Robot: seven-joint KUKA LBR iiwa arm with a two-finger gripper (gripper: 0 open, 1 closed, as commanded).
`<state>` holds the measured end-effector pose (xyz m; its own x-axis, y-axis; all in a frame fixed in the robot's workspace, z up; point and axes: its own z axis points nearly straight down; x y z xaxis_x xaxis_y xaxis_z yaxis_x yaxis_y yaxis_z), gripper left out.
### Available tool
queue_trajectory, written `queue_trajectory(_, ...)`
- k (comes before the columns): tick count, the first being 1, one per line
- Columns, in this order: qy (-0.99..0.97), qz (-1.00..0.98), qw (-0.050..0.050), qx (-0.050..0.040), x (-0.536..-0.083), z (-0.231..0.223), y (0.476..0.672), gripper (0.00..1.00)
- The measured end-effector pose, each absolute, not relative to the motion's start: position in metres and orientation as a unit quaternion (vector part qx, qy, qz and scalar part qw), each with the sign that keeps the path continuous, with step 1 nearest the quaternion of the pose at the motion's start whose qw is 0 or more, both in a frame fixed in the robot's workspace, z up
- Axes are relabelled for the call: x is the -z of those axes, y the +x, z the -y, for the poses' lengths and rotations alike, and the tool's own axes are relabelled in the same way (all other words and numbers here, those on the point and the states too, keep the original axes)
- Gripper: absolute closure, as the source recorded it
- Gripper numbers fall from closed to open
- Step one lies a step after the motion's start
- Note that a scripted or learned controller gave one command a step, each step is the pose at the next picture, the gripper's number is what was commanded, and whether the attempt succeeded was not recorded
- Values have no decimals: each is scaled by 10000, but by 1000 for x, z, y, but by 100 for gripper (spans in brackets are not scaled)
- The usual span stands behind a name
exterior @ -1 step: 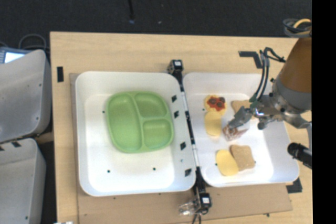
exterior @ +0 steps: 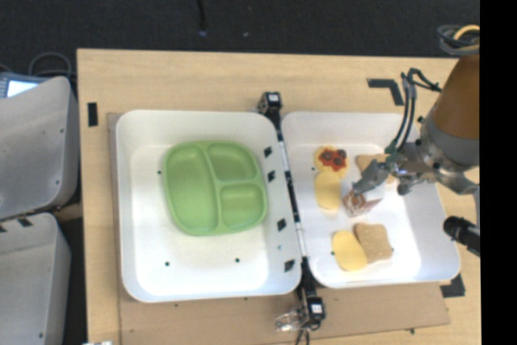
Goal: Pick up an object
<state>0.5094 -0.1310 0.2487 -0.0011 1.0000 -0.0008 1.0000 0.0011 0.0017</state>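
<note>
Nearest the camera, in the right bin [exterior: 420, 258], a tan slice of bread [exterior: 375, 241] is seen lying against a yellow piece [exterior: 349, 250] — the two touch along one edge. They appear to have been scattered loosely, as if tipped in for picking rather than arranged. Farther up, a pale yellow piece [exterior: 327, 191] lies just below a red and yellow item [exterior: 331, 159], and a small tan piece [exterior: 367, 163] is partly covered by the arm.

Between these, the tool [exterior: 360, 196] is held low over the bin floor, slanted down and to the left from the grey wrist. A small reddish-brown object [exterior: 359, 204] is seen at its tip, and contact seems likely — but whether the tool is apart, together or clamped on that object cannot be told from this view. A grasp cannot be claimed.

In the left bin [exterior: 133, 254], well apart from the food items, a green divided plate [exterior: 215, 187] rests flat, probably as a place for sorted pieces.

Both bins sit side by side on the bench [exterior: 178, 77], at whose far edge the dark floor begins.
</note>
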Motion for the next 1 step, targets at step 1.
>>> queue_trajectory(1,7073,-7069,-15,15,-190,129,501,0)
